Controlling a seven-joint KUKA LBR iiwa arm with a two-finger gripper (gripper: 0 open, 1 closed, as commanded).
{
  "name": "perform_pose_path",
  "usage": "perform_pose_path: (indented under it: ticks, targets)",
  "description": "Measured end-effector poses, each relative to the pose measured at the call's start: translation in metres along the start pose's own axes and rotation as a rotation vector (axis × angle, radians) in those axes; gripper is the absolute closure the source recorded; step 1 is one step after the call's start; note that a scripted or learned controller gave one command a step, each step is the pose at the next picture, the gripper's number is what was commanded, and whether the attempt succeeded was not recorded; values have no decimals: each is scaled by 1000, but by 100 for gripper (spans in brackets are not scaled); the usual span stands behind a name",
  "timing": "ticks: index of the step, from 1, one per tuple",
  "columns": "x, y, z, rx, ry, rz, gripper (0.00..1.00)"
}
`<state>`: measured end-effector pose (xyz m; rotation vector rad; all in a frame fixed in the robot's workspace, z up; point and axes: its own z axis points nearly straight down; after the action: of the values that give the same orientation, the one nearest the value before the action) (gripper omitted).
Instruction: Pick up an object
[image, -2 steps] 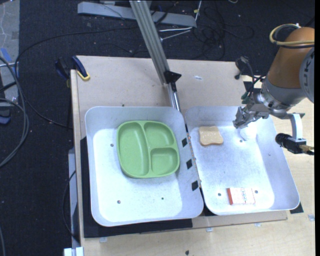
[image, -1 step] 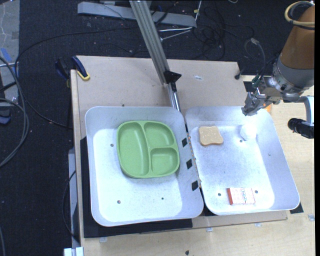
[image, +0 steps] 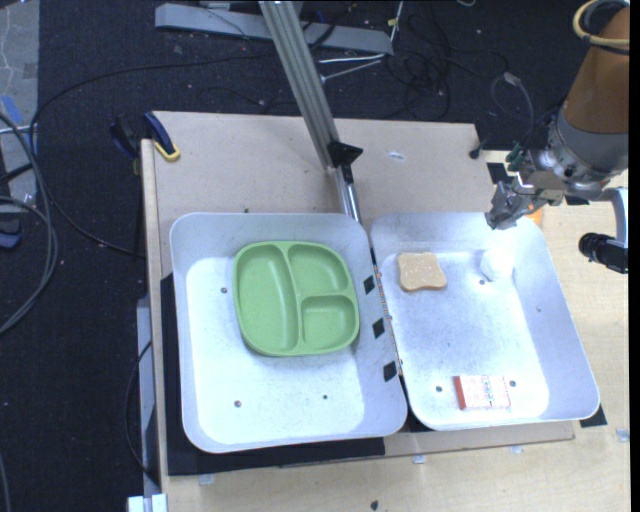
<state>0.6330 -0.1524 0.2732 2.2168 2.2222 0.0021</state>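
Note:
In the right bin (image: 560, 330) a slice of toast (image: 421, 271) lies near the far left corner. A pale, roundish white object (image: 495, 263) rests by the far edge, hard to make out against the bin. A small red and white packet (image: 483, 391) lies near the front edge. My gripper (image: 503, 212) hangs above the bin's far right corner, just beyond and above the white object. A bit of orange shows beside the gripper.
The left bin (image: 200, 330) holds a green three-compartment plate (image: 297, 297). A slanted metal pole (image: 310, 90) rises from between the bins at the back. Black clips (image: 381, 326) join the two bins. A bare wooden board (image: 260, 165) lies behind them.

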Motion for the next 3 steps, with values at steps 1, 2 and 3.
perform_pose_path:
  ticks: [1,2,3]
  targets:
    - [43,-9,12,5,2,-3,100]
    - [98,-22,27,6,2,-4,100]
    - [154,-38,31,6,3,-5,100]
